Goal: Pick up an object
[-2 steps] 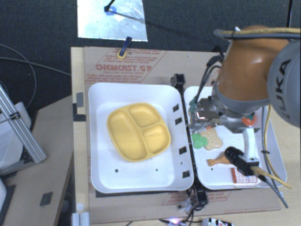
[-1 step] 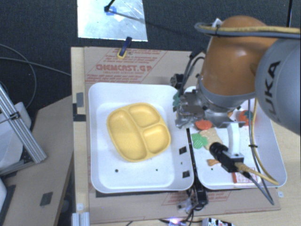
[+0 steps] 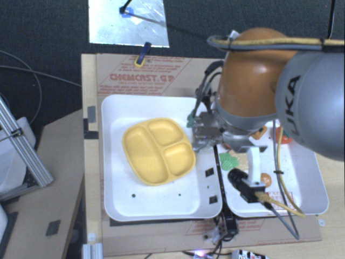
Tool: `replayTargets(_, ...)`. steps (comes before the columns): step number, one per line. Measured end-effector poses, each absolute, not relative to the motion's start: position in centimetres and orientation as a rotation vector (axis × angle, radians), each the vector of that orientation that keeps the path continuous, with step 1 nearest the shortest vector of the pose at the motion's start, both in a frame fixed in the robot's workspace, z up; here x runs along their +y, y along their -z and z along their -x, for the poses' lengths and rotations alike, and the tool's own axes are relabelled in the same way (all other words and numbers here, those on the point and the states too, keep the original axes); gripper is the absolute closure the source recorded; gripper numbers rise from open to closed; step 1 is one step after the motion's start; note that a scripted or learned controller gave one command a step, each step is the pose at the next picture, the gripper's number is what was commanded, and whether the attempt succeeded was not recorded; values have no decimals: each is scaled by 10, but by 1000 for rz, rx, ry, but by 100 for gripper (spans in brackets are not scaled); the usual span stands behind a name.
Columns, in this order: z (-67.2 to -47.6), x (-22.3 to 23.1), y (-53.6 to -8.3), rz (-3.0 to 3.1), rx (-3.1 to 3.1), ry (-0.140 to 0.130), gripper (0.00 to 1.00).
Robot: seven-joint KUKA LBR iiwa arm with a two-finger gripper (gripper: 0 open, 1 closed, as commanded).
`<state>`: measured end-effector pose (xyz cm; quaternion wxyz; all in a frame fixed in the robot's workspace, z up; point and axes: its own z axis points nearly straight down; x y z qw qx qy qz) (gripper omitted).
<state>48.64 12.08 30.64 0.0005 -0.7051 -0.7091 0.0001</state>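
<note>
A yellow divided plate (image 3: 159, 150) lies in the left white bin (image 3: 118, 198), towards its middle. The grey arm with its orange band hangs low over the divider between the bins. My gripper (image 3: 201, 134) is at the left bin's right edge, just beside the plate's right rim. I see nothing held in it. In the right bin (image 3: 315, 196), a green piece (image 3: 229, 159) peeks out under the wrist. An orange piece (image 3: 265, 179) lies a little below it, and a red-orange piece (image 3: 280, 137) lies farther right. The arm hides most of that bin.
Both bins rest on a brown cardboard sheet (image 3: 145, 77). A small yellow and blue object (image 3: 142, 55) lies on its far edge, with a shiny metal sheet (image 3: 128, 14) beyond. An aluminium frame (image 3: 24, 150) stands at the left.
</note>
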Motion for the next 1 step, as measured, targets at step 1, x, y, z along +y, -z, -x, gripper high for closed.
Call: replayTargets(1, -487, 120, -308, 2217, -2227, 2, 0)
